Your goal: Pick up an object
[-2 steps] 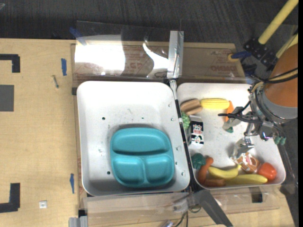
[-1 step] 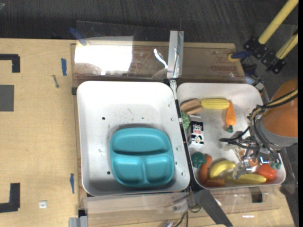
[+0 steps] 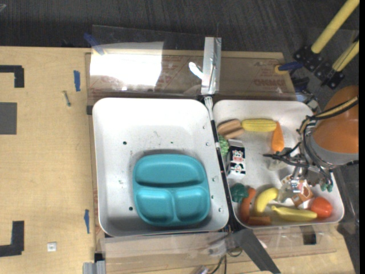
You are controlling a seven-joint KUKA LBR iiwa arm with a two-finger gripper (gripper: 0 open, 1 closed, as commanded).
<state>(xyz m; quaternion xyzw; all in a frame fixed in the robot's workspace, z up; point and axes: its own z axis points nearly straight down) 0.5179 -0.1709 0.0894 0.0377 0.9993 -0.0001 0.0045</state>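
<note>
We see the gripper (image 3: 296,178) low over the toys in the right bin (image 3: 259,108); its grasp we cannot tell.

A teal divided tray (image 3: 170,188) lies in the left white bin (image 3: 114,130), toward its near edge; a clear plastic sheet (image 3: 142,67) stands behind the bins, catching glare. The wooden bench (image 3: 40,153) carries black corner marks (image 3: 12,76) and small blue tape strips (image 3: 76,80); two yellow poles (image 3: 342,13) slant across the dark floor at upper right.
</note>
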